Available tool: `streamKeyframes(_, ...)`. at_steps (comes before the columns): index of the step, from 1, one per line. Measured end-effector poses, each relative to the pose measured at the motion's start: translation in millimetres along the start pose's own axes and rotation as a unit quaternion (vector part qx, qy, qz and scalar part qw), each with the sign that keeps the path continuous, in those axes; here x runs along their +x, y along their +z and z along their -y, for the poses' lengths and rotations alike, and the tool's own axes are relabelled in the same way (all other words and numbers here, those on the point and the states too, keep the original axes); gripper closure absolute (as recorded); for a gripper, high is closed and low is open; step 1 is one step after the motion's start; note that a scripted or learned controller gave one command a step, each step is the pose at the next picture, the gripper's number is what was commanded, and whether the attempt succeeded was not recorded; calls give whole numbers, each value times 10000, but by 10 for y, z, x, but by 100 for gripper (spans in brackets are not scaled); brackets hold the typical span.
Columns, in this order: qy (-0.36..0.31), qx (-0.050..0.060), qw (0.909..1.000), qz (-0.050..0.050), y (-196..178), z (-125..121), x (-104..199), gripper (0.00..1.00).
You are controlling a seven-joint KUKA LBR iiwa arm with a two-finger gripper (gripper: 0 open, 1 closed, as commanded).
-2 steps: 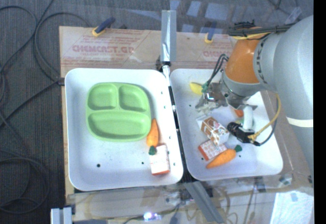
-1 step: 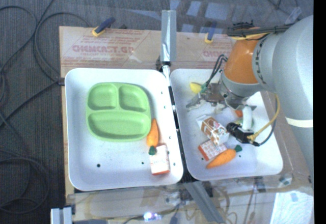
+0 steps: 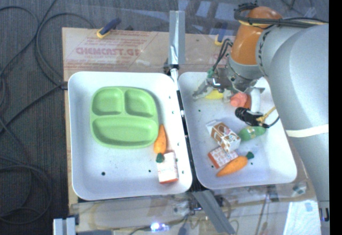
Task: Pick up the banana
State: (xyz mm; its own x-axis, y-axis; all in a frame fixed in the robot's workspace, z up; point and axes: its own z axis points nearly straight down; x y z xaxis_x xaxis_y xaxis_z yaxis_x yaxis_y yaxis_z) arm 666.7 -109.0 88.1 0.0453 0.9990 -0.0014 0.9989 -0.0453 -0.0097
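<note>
We locate the banana (image 3: 215,95) near the far edge of the right bin (image 3: 278,172), its long axis running left to right, partly hidden under the claw (image 3: 210,85). We cannot tell the claw's state. The left bin (image 3: 80,175) holds a green tray (image 3: 124,116), a carrot (image 3: 160,139) and a carton (image 3: 168,167).

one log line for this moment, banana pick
arm: over right bin | tool: at banana, far corner | grasp: unclear | left bin: green tray
</note>
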Motion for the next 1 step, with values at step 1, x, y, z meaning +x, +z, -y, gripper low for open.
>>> streamKeyframes(1, 720, -70, 9974, -28, 0, 39, -187, 0)
